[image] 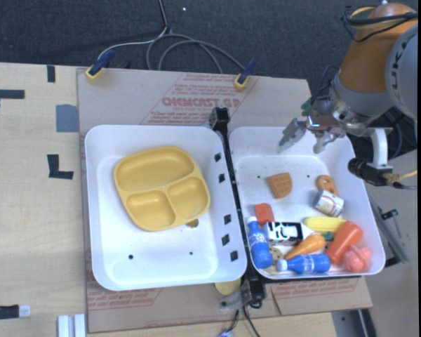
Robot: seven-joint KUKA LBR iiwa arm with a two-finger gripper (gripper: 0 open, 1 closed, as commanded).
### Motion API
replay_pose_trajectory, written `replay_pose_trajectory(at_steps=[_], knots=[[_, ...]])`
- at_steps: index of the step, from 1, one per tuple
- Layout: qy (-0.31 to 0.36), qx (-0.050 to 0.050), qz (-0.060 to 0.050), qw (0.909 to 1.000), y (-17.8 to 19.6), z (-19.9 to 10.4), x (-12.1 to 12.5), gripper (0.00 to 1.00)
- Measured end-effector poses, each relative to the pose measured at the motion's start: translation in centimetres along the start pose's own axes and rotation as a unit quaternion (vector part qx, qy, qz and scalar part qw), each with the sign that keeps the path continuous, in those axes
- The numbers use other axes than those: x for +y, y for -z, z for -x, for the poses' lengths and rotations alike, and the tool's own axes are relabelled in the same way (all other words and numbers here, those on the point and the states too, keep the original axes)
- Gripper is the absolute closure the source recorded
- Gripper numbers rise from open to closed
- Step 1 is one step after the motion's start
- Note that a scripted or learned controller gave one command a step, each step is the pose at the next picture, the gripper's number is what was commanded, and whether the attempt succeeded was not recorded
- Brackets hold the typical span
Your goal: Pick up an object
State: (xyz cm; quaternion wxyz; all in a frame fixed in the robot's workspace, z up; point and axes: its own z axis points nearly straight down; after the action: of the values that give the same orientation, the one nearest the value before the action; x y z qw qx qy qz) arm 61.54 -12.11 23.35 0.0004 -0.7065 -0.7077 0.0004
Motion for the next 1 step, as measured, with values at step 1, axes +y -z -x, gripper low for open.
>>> replay_pose_trajectory(at_steps=[1], knots=[[0.000,-0.003,0.004,1.0000,-14.46,-2.07,-0.13,0.00]])
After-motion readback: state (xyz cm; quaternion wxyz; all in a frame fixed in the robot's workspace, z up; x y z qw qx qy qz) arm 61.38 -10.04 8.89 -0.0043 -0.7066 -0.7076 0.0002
